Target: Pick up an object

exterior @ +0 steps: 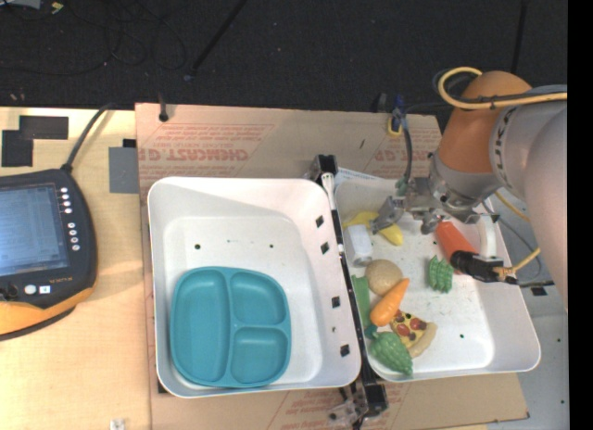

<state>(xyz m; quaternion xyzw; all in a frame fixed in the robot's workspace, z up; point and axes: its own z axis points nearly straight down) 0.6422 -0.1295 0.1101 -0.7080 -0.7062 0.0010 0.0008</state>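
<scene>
The gripper (409,218) hangs low at the far end of the right bin (477,331), its fingers spread apart and empty, one tip just beside the yellow toy (390,233) lying there.

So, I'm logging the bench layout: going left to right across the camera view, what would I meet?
Black control tablet → teal divided plate in the left bin → beige round toy → small green toy, both in the right bin.
</scene>
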